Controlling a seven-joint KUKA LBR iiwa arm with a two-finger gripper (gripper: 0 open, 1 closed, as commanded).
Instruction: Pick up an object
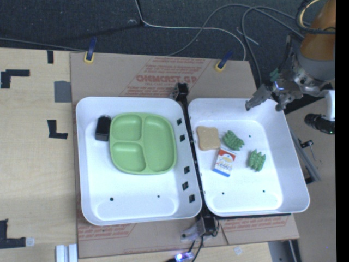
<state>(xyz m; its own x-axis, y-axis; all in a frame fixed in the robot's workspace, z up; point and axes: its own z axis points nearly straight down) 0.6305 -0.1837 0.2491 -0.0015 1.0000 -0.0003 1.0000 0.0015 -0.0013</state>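
We see the tool hanging over the upper right corner of the right bin, at the end of the grey arm that reaches in from the right, with its orange band showing near the top corner. Its two fingers are spread wide apart, one pointing toward the bin's back rim and the other toward its right rim, and nothing sits between them. The things to pick lie well apart from the tool, lower down in the same bin: a tan slice of toast near the bin's left wall, a small red and white carton just below and to the right of it, a green leafy piece just beside the toast on its right, and a second green piece farther right. In the left bin we see a light green divided plate with three compartments, lying flat near the middle, and a small black block touching or nearly touching its left edge. Both bins rest on a sheet of brown cardboard spread on the tabletop, with thin cables trailing across the dark floor behind.
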